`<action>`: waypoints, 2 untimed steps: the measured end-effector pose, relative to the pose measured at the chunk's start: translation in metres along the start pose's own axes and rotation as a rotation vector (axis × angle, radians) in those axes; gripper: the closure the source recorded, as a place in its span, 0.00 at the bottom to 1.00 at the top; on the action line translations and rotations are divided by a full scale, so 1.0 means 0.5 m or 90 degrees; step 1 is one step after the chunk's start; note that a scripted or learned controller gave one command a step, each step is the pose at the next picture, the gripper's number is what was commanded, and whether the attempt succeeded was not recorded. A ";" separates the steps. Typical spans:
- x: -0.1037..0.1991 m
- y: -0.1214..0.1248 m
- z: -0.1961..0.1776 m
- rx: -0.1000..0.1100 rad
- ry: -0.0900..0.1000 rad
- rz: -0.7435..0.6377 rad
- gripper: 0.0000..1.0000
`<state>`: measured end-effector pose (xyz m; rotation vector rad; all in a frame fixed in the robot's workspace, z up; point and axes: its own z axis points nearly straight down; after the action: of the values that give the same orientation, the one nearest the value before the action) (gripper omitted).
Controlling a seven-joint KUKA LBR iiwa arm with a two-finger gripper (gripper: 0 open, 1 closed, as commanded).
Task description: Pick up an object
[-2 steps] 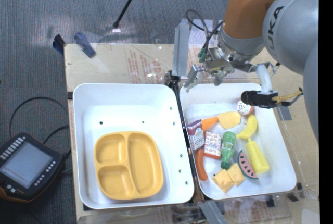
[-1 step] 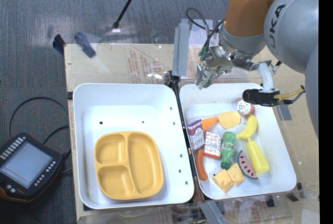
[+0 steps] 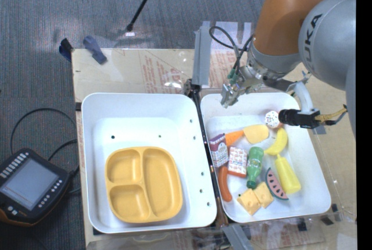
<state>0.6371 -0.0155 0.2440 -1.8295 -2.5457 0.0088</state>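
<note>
Overhead, "KUKA" marks the arm (image 3: 325,28); gripper (image 3: 228,97) state indiscernible; toys' labels unreadable.

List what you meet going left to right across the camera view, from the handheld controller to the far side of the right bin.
Handheld controller → yellow divided plate → small purple carton → green bottle → watermelon slice → yellow bottle.
</note>
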 end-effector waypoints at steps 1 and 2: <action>0.021 0.022 -0.123 -0.003 -0.001 0.163 1.00; 0.023 0.023 -0.133 0.003 -0.001 0.161 1.00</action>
<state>0.6449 -0.0012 0.3105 -2.1360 -2.2934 0.0161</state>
